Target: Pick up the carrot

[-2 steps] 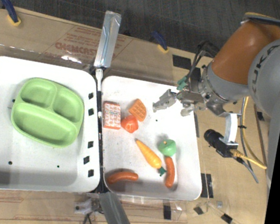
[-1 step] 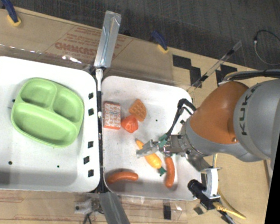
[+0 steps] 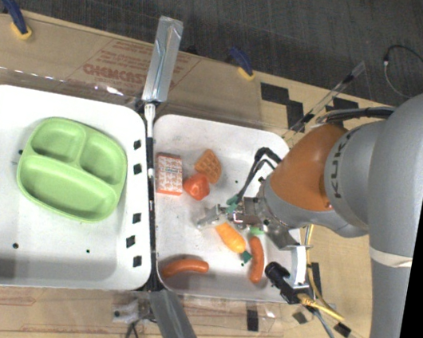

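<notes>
The end effector (image 3: 223,216) hovers low in the right bin (image 3: 203,126), whether spread or pinching I cannot tell, with the carrot (image 3: 232,237) lying just beneath and beside it, seemingly light, stiff and smooth, best gripped across its thick middle.

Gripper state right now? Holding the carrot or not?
Gripper: low in the right bin at the carrot; grip state cannot be told.

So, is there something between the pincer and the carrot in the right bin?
Nothing visible stands between them. The pincer is right at the carrot, near its upper left end. A sausage lies close on the carrot's right side, so it may get touched.
</notes>
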`<state>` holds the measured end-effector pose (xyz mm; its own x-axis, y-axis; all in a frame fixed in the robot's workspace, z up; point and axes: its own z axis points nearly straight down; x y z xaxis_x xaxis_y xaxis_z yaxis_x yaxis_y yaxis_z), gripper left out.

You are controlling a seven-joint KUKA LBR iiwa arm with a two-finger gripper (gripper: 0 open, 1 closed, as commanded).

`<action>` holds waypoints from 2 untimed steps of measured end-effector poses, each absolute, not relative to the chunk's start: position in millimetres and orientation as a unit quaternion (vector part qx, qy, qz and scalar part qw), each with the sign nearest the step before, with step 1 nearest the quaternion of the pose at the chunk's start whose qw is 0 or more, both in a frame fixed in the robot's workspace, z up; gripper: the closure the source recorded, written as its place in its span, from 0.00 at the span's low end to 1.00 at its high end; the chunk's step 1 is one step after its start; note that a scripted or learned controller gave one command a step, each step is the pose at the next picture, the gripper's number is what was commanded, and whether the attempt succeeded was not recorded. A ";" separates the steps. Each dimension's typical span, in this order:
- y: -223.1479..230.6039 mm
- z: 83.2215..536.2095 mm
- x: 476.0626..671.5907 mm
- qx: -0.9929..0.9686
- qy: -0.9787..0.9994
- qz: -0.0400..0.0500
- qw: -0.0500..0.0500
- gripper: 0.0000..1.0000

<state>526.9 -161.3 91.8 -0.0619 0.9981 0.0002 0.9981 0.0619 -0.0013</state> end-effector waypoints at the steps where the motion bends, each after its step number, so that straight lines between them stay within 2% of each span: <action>1: -100.3 130.2 510.5 -0.673 -0.740 0.001 0.002 0.00; 2: -139.3 92.0 508.9 -0.643 -0.766 0.001 0.001 0.00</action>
